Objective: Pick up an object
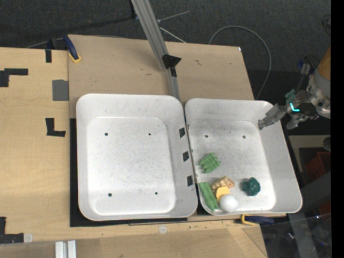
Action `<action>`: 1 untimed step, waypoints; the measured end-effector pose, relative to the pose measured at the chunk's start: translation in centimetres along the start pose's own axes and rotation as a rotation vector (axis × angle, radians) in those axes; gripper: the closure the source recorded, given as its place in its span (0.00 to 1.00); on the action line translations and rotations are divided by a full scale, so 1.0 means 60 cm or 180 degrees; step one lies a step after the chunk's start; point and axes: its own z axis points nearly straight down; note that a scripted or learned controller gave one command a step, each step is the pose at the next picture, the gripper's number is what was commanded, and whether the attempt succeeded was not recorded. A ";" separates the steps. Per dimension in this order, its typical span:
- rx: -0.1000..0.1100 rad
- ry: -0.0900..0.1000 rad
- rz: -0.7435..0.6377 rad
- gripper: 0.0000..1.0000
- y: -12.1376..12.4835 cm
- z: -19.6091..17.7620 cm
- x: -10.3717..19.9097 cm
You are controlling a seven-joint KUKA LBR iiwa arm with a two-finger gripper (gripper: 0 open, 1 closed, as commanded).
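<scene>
1. White plastic makes up the left bin (86, 144), which sits on the wooden desk (129, 63); its floor shows speckles and a few small dark dots.

2. A grey metal rail (153, 31) slants down from the top of the view and ends at the seam between the two bins.

3. The right bin (226, 112) lies just beside the left one, and all the loose things sit in its near part.

4. A green ridged toy (209, 162) lies alone toward the middle of that bin, apart from the rest.

5. Nearer the front edge, a green stick-shaped piece (208, 195), a tan piece (222, 185) and a white ball (229, 203) cluster together, touching or nearly so.

6. A dark teal lump (250, 186) rests just right of that cluster, near the bin's right wall.

7. The claw (277, 119) hangs over the right bin's far right corner, its two fingers spread apart with nothing between them.

8. Judged from this, the pick is at an early stage: no object is lifted or touched, and the claw stands well apart from every candidate.

9. What is left appears to be nearly all of it: travelling toward the near part of the bin, descending over one object, closing and lifting. The lone green ridged toy or the teal lump look like the easier targets, since the cluster offers little room for the fingers.
</scene>
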 end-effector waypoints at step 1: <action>-0.0013 -0.0004 -0.0005 0.00 0.001 -0.004 0.000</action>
